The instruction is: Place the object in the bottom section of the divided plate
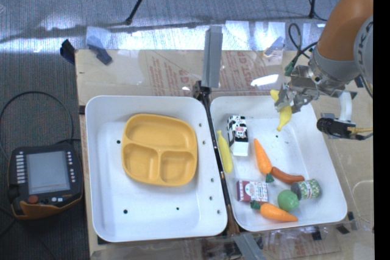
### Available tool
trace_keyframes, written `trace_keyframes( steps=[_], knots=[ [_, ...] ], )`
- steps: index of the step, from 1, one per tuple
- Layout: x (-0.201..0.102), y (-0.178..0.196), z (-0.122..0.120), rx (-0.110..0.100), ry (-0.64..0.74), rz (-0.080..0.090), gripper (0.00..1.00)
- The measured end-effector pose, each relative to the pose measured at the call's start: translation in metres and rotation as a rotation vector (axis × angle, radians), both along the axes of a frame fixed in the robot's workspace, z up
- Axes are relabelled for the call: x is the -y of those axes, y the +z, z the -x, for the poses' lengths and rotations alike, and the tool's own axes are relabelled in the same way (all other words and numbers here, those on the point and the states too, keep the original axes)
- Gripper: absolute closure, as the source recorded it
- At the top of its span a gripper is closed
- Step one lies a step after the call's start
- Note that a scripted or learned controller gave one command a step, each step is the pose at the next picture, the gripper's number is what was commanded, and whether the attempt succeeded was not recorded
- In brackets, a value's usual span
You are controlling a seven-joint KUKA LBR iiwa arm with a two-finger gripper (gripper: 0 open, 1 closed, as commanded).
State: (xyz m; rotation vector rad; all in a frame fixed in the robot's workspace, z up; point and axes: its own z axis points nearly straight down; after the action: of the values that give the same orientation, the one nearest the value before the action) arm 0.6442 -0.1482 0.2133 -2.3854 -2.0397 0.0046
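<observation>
The banana (284, 115) is a small yellow toy, hanging nearly upright with its tip pointing down over the far part of the right bin (323, 161). The gripper (291, 98) is clenched around the banana's upper end, lifting it clear of the bin floor. The yellow divided plate (160, 149) lies in the left bin, well apart from the banana. The banana's top is hidden among the fingers, and the arm's upper part is cut off.
</observation>
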Motion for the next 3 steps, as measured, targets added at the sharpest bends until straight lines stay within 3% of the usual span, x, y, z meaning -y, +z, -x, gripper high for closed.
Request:
trace_keyframes(
  steps=[1,3],
  knots=[
    [-0.118,0.015,0.000,0.001,0.103,-0.001,1.00],
    [-0.274,0.031,0.004,0.001,0.326,-0.001,1.00]
  ],
)
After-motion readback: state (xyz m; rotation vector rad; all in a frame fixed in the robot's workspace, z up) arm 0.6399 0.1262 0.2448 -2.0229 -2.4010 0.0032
